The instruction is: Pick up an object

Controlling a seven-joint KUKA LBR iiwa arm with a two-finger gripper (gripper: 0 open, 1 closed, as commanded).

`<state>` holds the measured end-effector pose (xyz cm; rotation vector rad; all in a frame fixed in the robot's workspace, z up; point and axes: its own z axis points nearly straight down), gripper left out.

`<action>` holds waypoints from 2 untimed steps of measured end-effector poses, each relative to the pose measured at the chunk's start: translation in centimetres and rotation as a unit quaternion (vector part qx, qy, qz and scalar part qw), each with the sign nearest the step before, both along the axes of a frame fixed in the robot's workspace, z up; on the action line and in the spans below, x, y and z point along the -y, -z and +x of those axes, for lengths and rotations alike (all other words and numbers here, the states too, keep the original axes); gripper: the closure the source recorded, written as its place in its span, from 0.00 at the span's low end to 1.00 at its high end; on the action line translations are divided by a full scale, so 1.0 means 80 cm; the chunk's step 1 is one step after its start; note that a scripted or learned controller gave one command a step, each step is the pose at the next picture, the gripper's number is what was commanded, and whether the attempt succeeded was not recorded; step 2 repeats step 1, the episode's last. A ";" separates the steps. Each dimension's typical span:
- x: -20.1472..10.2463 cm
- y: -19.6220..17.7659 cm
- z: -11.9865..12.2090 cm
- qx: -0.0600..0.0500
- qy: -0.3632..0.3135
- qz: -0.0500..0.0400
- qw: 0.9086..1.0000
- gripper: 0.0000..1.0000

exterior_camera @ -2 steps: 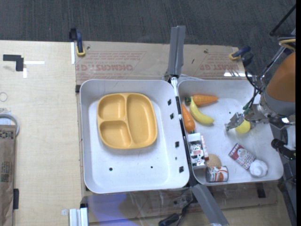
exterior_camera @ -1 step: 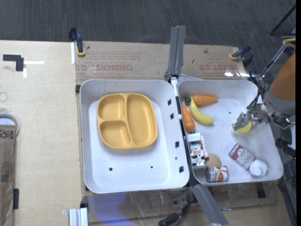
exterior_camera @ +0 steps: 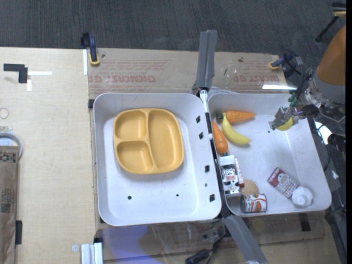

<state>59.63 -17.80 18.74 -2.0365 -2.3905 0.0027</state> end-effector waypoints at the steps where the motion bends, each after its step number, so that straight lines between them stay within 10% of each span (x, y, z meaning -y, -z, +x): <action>1: -0.026 0.012 -0.050 -0.001 -0.058 0.001 0.998 1.00; 2: -0.026 0.012 -0.050 -0.001 -0.058 0.001 0.998 1.00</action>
